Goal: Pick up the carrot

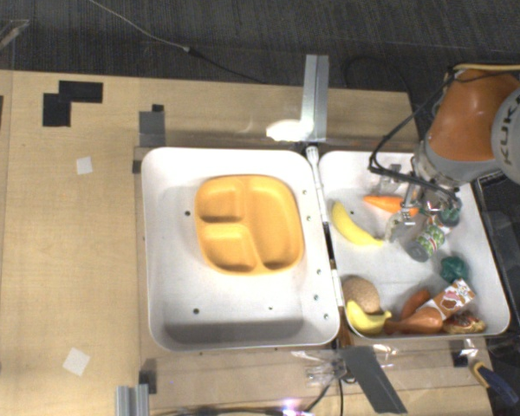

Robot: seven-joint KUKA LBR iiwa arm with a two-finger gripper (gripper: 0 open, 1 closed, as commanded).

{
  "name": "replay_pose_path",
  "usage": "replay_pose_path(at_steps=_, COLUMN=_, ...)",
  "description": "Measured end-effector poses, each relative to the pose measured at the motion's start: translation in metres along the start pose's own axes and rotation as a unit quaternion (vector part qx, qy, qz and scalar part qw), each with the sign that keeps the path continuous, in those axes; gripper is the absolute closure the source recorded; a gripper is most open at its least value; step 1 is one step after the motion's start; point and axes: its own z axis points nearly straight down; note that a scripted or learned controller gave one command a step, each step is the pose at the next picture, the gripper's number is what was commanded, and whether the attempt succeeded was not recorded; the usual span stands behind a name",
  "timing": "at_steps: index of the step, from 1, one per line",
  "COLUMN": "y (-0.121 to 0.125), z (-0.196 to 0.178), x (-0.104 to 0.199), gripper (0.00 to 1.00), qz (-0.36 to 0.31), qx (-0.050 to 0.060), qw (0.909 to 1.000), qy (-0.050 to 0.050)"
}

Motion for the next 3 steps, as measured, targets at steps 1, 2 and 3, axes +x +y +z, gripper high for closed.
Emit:
replay_pose_path(at_steps=1, y=0.03, z=0.0, x=-0.01, gripper=0.0, qz=0.003, qx=-0.001, qw=1.0, qy=-0.001)
replay_pose_path(at_steps=2, y=0.03, z=-0.015, x=-0.014, gripper=1.0, qz=0.001, qx=0.0, qw=1.0, qy=-0.007)
replay_pose_path(at_steps=3, y=0.004, z=-0.023, x=0.012, gripper=1.0, qz=0.048, qx=-0.001, qw=0.9989, qy=0.001)
